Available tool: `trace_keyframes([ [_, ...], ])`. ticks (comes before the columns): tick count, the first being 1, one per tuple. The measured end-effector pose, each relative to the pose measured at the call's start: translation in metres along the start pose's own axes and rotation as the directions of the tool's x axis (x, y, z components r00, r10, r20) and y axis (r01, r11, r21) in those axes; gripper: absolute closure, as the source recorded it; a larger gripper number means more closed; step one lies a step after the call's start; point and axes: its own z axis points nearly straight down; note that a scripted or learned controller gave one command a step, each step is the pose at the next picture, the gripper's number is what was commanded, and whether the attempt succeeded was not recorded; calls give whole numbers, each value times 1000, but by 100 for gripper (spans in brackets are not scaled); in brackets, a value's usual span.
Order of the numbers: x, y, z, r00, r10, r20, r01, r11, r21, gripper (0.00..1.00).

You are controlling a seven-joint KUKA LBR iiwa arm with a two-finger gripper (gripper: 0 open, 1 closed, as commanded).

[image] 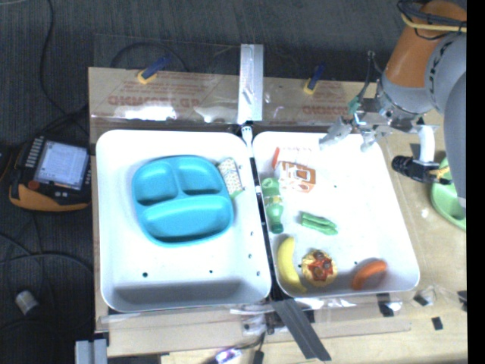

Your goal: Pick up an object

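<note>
On the desk, the left bin holds a blue tray, the right bin holds a banana at seven o'clock, and the claw hangs spread open, gripping nothing, at one o'clock.

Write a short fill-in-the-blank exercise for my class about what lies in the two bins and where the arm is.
1. The blue divided plate lies in the ____ bin.
2. The banana lies in the right bin, against its ____ wall.
3. The gripper hovers over the right bin's ____ edge.

Missing words: left; left; far
</note>
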Motion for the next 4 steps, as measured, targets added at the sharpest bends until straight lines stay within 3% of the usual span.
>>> trace_keyframes([
  [1,67,1,25,974,228,2,-228,974,2,0],
  [2,76,-25,81,975,224,1,-224,975,-1,0],
  [3,61,-40,90,966,260,-6,-260,965,-28,0],
  [4,55,-88,91,939,345,-6,-345,938,-31,0],
])
